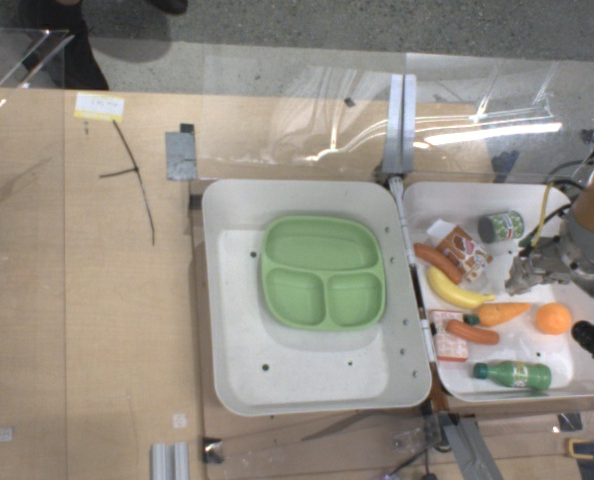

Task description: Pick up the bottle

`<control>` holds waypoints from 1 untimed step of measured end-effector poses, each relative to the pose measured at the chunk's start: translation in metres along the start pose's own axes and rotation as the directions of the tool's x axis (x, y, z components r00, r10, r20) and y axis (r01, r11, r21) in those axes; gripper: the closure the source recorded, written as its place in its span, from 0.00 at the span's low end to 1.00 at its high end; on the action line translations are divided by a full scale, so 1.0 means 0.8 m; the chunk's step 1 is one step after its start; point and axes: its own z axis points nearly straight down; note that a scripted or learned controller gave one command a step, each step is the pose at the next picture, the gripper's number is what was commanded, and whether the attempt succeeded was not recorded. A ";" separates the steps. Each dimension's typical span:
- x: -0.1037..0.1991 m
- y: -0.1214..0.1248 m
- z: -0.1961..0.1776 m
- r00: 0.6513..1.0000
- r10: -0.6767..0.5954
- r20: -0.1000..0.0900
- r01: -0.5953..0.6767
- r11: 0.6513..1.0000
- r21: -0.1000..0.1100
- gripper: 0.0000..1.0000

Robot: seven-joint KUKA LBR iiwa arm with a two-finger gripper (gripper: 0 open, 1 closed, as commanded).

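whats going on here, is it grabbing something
Not yet. The gripper hangs over the right bin, above the banana and carrot, with nothing between its fingers. The green bottle it should pick up lies on its side near the bin's front edge, untouched. The left bin holds a green divided tray.

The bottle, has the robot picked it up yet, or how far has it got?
Not yet. Done: the arm is over the right bin. In hand: the gripper hangs above the banana and carrot, with nothing visibly held. Left: the green bottle lies on its side near the bin's front edge, apart from the gripper, which must move there, grasp it and lift.
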 end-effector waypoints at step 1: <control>0.000 0.000 0.000 1.000 -0.001 0.000 0.001 1.000 0.000 0.00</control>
